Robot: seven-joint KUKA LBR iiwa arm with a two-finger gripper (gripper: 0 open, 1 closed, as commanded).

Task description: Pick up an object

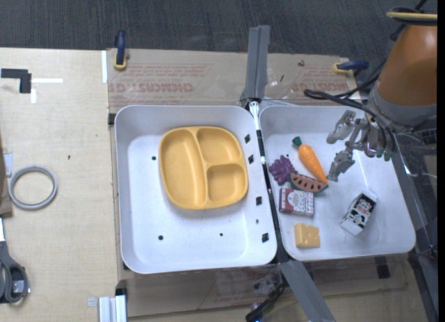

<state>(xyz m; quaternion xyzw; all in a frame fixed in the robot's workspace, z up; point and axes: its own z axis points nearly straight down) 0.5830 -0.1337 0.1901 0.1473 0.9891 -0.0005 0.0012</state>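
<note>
We see the right bin's toys: a carrot (311, 163) slanting toward eleven o'clock, purple grapes (281, 169) at its nine, a watermelon slice (308, 182), a small red box (297, 202), cheese (306, 236), a black-and-white carton (359, 213).

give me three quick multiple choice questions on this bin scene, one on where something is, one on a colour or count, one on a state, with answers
1. Where does the yellow divided plate lie?
A. in the left bin
B. in the right bin
C. on the bare bench

2. How many compartments does the plate have?
A. two
B. three
C. four

3. How does the gripper stand to the carrot?
A. it holds the carrot
B. it hovers apart from it, to its right in the view
C. it presses it flat

Answers:
1 A: the plate rests on the left bin floor.
2 B: one long section and two smaller ones show.
3 B: white bin floor shows between the fingers and the carrot.
</note>
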